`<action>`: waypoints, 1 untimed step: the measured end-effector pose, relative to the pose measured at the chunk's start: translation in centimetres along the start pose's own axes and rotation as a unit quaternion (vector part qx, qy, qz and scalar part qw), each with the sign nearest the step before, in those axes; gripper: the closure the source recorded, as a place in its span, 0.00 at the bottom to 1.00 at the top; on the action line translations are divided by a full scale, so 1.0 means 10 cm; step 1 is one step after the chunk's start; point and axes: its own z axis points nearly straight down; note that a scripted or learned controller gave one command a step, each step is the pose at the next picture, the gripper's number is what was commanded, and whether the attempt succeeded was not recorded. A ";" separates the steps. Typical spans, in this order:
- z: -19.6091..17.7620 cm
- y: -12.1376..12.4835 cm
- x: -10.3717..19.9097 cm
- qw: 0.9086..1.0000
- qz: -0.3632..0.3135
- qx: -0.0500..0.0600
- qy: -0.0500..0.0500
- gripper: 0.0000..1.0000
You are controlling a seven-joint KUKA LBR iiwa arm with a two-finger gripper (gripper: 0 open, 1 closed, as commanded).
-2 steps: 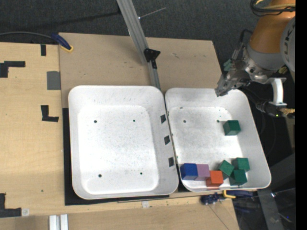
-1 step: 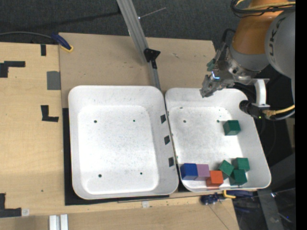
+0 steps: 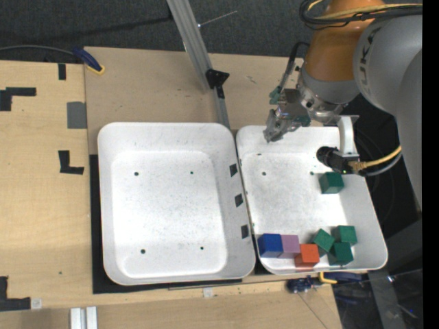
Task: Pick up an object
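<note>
I see the gripper [image 3: 276, 133] over the upper edge of the right bin [image 3: 288, 177]; whether it is wide or narrow I cannot tell. A lone green cube [image 3: 331, 182] lies lower right of it, well apart. Other blocks [image 3: 306, 246] cluster along the bin's bottom edge.

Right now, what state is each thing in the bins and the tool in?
tool: above the right bin's far left corner, nothing seen in it
right bin: holds all the blocks
lone green block: apart, near right wall
blue block: near edge, touching purple block
orange block: clustered with three green blocks
</note>
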 end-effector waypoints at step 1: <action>0.00 -0.24 0.59 1.000 0.000 0.000 0.000 1.00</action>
